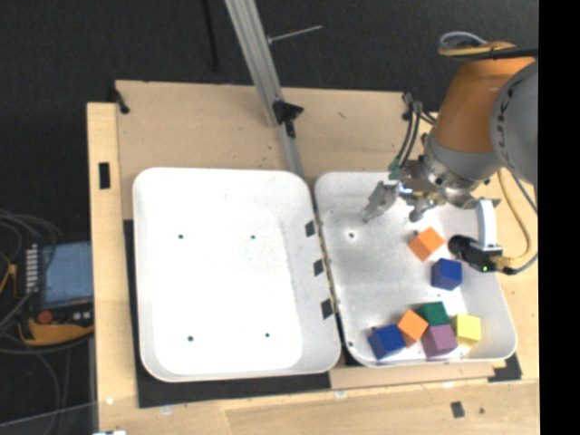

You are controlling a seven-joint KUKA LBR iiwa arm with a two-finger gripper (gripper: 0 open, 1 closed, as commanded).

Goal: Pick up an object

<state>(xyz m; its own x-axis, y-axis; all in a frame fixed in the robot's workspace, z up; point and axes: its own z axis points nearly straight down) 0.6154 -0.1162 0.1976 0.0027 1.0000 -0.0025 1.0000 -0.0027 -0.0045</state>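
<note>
My gripper [397, 207] hangs over the back part of the right bin [362, 270], fingers spread apart and open with nothing between them. An orange cube [426, 243] lies just right of and in front of the gripper. A blue cube [446, 275] sits a little nearer the front. At the bin's front right corner a cluster lies close together: a blue cube [387, 341], an orange cube [413, 325], a green cube [436, 314], a purple cube [439, 340] and a yellow cube [468, 328].
The left bin [222, 270] stands beside the right one, joined by dark clips [319, 265]. A slanted metal post [263, 71] rises behind the bins. Cables and a control box [54, 288] lie off the bench at left.
</note>
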